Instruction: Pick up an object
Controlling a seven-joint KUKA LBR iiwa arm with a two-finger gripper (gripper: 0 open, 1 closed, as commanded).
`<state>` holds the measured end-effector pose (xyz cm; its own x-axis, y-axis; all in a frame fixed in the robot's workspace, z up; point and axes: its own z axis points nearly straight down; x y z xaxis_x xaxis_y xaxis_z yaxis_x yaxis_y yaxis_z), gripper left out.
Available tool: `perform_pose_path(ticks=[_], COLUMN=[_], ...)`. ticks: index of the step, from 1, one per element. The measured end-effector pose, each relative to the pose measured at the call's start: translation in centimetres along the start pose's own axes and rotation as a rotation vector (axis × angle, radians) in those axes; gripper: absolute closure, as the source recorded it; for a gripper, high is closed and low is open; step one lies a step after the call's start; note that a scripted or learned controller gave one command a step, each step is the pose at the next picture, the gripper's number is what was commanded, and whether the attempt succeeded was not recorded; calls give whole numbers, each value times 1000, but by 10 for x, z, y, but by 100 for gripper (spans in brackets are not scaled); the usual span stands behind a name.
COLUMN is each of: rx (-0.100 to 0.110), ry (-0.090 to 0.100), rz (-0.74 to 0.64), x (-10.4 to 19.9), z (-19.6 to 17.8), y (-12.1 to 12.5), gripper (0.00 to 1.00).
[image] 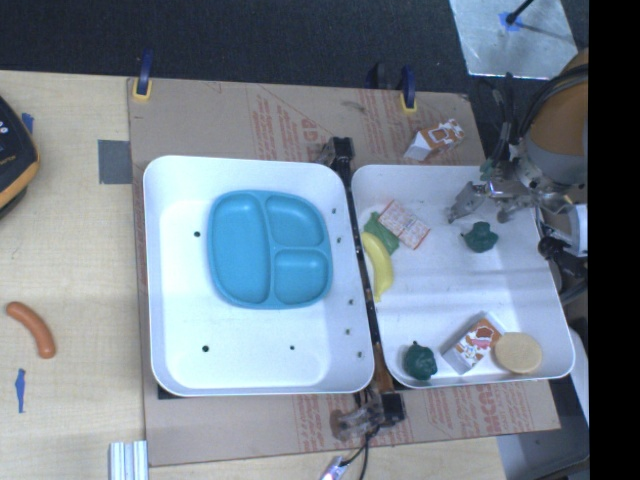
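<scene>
Just below and slightly right of the gripper (478,204), nearly touching it, a small dark green toy (481,237) is seen in the right bin (450,298); nothing is held, and the finger state cannot be told

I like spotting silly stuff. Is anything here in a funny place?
Yes. A toy sausage lies on the bench far left of both bins, and a small carton sits on the cardboard just behind the right bin. The other toys lie inside that bin.
</scene>
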<state>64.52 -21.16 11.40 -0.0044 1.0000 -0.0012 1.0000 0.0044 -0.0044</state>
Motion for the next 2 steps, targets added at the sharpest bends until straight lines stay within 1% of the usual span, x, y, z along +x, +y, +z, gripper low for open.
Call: perform_pose_path(ticks=[1,2], rx=[1,1], ry=[-1,-1], rz=[-2,-2], x=[-1,-1], z=[-11,-11], y=[0,0], gripper=[100,0])
